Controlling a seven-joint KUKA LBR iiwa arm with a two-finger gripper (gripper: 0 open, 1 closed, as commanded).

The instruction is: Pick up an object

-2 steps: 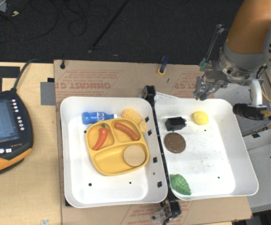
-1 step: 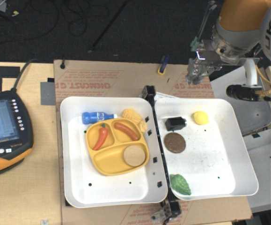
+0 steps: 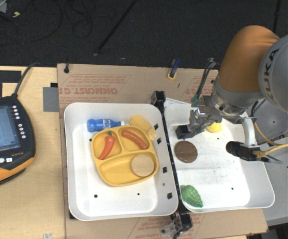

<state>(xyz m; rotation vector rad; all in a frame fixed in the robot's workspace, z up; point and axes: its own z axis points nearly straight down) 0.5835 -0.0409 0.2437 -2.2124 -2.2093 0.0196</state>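
My gripper hangs low over the back of the right bin, pointing down and to the left. A yellow object lies just to its right, partly hidden by the wrist. A small black block sits at the gripper's tip on the bin floor. In front of that lies a round brown patty. A green leafy piece rests at the bin's front left corner. I see nothing lifted off the floor.
The left bin holds a yellow divided plate with a red pepper, a sausage and a beige disc. A blue bottle and a yellow wedge lie behind it. A tablet sits far left.
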